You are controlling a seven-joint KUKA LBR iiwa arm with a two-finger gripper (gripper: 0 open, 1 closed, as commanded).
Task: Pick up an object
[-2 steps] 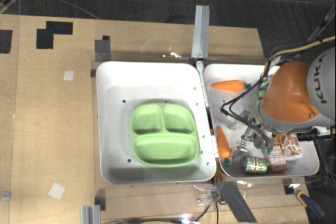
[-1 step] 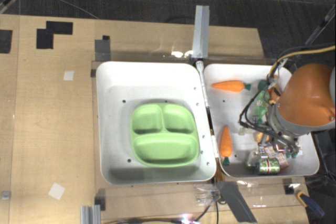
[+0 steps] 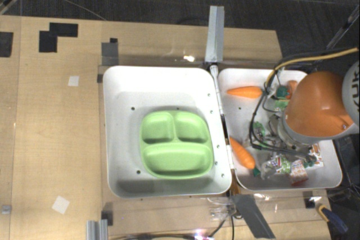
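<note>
Two orange carrots lie in the right bin (image 3: 334,177): one carrot (image 3: 244,91) near its far left corner, another carrot (image 3: 242,154) against its left wall. Small wrapped items (image 3: 287,166) lie near the bin's front. My arm, with its orange band (image 3: 318,104), hangs over the right bin and hides much of it. The gripper (image 3: 275,146) is low in the bin, beneath the wrist and among cables, close to the wrapped items and just right of the nearer carrot.
The left bin (image 3: 118,121) holds a green divided plate (image 3: 176,141) in its middle. A metal post (image 3: 215,36) stands at the back between the bins. Wooden bench surface extends to the left.
</note>
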